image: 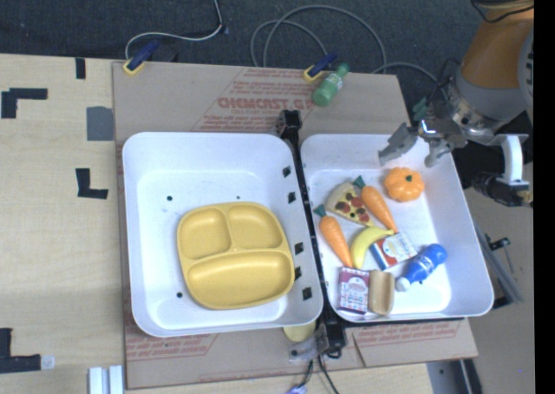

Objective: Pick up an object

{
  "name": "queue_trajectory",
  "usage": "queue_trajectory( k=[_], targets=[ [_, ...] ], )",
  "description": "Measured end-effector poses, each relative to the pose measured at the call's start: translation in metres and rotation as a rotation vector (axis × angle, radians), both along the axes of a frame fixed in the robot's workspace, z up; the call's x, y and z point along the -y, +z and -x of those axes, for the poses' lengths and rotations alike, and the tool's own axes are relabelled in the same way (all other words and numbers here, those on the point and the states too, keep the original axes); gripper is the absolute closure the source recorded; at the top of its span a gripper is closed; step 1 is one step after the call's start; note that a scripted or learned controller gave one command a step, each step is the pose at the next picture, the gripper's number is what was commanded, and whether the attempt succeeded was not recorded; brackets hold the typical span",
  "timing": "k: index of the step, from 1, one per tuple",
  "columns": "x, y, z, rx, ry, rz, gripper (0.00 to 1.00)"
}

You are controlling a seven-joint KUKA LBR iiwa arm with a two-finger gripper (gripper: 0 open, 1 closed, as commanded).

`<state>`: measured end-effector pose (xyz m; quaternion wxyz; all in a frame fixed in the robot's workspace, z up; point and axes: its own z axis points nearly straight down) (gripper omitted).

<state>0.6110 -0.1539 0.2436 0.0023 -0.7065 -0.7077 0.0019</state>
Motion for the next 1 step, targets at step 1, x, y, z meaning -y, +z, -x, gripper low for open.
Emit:
queue_trajectory(
  k=[1],
  targets=[
    [0.0418, -0.1289, -0.0150, 0.024, 0.000, 0.010, 0.00]
  ],
)
